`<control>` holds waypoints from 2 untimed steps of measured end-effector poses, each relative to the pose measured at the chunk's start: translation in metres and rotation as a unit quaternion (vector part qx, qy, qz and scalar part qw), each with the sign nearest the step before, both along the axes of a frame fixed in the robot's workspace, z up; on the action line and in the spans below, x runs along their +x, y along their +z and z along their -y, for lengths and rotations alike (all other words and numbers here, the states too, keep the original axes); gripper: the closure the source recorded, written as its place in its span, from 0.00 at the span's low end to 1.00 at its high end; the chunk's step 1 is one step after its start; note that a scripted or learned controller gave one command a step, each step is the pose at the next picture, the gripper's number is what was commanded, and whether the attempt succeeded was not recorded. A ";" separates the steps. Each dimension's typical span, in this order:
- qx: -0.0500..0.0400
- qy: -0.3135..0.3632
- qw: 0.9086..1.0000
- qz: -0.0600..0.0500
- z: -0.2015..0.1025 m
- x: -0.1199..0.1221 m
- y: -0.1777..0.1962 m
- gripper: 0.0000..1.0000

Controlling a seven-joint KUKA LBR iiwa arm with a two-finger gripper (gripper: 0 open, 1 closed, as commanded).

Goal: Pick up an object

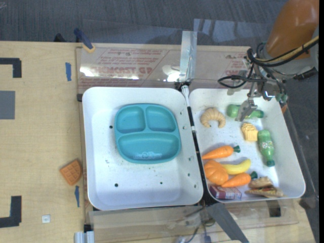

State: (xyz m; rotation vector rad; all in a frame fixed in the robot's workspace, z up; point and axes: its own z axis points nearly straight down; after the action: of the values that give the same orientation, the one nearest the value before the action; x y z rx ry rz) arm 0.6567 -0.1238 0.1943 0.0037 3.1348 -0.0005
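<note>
Right bin taken as landmark; it holds all the loose toy food, piled toward its near end, likely dumped there as a picking pool; the arm's reach from the right suits this bin

Gripper low over the far part of that bin, fingertips down at a small green object and its neighbour, a green piece; whether the jaws are apart or closed I cannot tell, the tips being dark, small and blurred against the green; nothing visibly lifted, so no hold claimed

Croissant sits at the bin's far-left part, just beside the divider; a yellow corn-like piece lies just nearer than the gripper; green bottle along the bin's right wall; carrot mid-bin, angled; orange fruit, banana and a second carrot crowd together at the near end, touching, so harder to single out

Left of the right bin, the other bin carries a teal divided plate; a waffle-like toy lies on the bench beyond it

Judgement: descent onto the green object, grasp not yet confirmed
</note>
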 end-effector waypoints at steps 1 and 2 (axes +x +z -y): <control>-0.001 0.027 1.000 0.002 0.002 -0.032 -0.097 0.00; -0.001 0.062 0.998 0.002 -0.010 -0.099 -0.105 0.00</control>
State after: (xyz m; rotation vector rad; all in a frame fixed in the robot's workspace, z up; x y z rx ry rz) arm 0.5575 -0.1143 0.0898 -0.1910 3.1244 -0.0034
